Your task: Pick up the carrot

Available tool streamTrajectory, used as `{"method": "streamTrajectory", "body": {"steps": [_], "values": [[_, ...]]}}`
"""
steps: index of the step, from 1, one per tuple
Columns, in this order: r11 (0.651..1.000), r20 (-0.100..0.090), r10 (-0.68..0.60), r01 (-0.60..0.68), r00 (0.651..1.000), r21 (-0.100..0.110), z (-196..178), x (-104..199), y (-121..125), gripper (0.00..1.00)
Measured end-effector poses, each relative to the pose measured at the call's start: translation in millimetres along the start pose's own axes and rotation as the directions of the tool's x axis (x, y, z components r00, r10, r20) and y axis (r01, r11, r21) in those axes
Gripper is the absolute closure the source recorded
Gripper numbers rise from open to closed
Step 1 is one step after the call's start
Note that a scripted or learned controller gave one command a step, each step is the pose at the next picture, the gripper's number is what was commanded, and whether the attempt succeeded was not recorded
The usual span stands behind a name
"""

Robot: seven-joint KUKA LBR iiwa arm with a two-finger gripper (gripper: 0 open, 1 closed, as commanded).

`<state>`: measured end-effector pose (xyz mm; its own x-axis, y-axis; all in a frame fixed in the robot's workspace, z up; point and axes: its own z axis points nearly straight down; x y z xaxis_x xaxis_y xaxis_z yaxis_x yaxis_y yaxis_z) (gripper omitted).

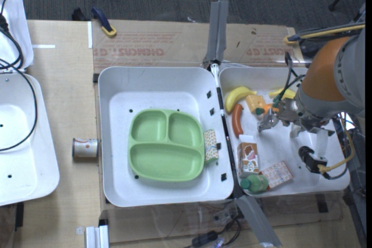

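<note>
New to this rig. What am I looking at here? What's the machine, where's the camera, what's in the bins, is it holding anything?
One camera, fixed above the bench, looks down at a slant. The grey arm with the orange band reaches in from the right; its hand hangs over the right bin. I can't tell whether it holds anything. That bin has a banana, a red sausage-like piece, a small orange item near the hand, possibly the carrot, a small carton, a green item and a flat packet. The left bin holds a green divided plate.
</note>
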<state>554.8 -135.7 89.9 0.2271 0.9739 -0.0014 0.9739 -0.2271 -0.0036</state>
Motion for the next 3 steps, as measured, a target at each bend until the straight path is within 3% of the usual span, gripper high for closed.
{"method": "streamTrajectory", "body": {"steps": [1,2,3], "values": [[1.000,-0.013,0.002,-0.002,1.000,0.006,0,-55,74,0.00],[1.000,-0.004,0.000,0.001,1.000,0.006,-8,-58,74,1.00],[0.995,0.001,-0.097,0.097,0.995,-0.002,-101,-7,88,1.00]]}}
